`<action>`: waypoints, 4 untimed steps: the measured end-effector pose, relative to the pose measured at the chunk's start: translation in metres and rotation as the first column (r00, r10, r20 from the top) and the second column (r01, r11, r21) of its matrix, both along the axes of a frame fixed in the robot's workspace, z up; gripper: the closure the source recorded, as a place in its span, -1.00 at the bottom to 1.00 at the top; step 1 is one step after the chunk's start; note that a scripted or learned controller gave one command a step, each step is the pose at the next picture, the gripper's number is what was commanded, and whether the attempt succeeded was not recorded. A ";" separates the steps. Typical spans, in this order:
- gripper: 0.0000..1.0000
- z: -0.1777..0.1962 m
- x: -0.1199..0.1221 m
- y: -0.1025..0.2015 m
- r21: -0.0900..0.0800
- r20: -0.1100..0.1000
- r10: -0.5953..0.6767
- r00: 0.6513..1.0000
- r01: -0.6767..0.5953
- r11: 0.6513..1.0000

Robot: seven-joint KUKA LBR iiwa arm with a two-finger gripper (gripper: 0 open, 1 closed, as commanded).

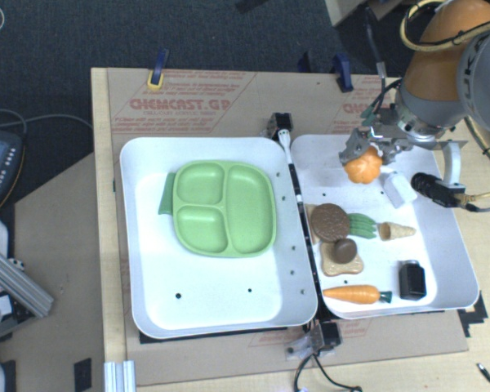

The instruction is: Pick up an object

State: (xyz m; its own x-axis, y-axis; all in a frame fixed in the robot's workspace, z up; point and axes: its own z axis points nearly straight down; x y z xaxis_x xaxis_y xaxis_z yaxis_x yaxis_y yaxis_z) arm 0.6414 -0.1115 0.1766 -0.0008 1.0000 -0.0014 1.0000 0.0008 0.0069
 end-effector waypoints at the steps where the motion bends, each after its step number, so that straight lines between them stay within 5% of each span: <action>1: 1.00 0.052 0.002 0.000 -0.001 0.001 0.000 1.000 0.000 1.000; 3: 1.00 0.057 0.019 0.106 0.002 -0.004 0.005 1.000 -0.005 1.000; 4: 1.00 0.038 0.013 0.115 0.002 -0.011 0.001 1.000 -0.001 1.000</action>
